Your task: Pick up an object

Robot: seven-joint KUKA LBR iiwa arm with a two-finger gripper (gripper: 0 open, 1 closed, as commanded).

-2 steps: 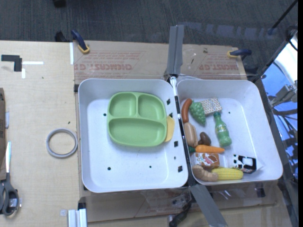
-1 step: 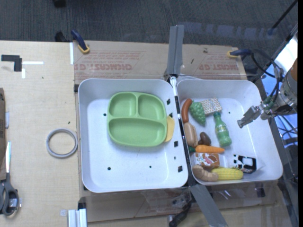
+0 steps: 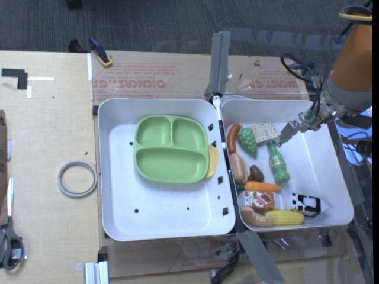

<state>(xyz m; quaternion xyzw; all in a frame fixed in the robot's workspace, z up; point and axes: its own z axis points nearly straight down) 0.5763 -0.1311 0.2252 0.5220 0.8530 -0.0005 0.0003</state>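
We record the green bottle (image 3: 278, 164) lying in the right bin (image 3: 323, 176), toward its far left, beside the broccoli (image 3: 247, 141) and above the carrot (image 3: 262, 187). The gripper (image 3: 289, 132) hovers just beyond the bottle's cap; its state we cannot tell. The left bin (image 3: 118, 188) holds a green divided plate (image 3: 172, 148).

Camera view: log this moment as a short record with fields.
left bin: green divided plate
right bin: green bottle, carrot, corn cob, hot dog, broccoli, other toy food
gripper: above right bin, just right of the bottle's cap
held: nothing seen between the fingers
bench left side: tape ring, scissors
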